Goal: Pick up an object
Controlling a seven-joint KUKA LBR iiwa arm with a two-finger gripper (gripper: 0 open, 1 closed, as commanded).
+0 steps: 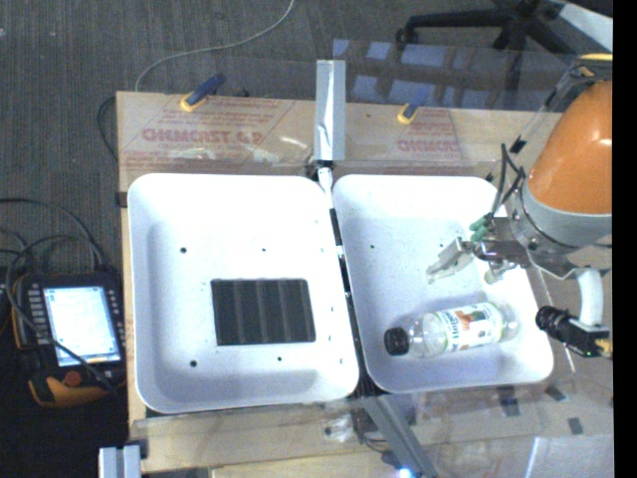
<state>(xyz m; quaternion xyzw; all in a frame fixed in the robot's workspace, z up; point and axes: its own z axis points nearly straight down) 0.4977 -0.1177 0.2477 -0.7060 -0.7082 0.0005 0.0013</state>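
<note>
We judge the pick as not yet made. The clear plastic bottle lies on its side, black cap pointing left, on the floor of the right bin near its front wall. The gripper hangs above the bin floor just behind the bottle and apart from it — its 2 fingers look spread a little, with nothing between them. Descent, closing and lift are all left to do. The left bin holds a dark ribbed tray. The wrist's orange band blocks the arm beyond it, and the fingertips are small and blurred — we read their gap with little confidence.
</note>
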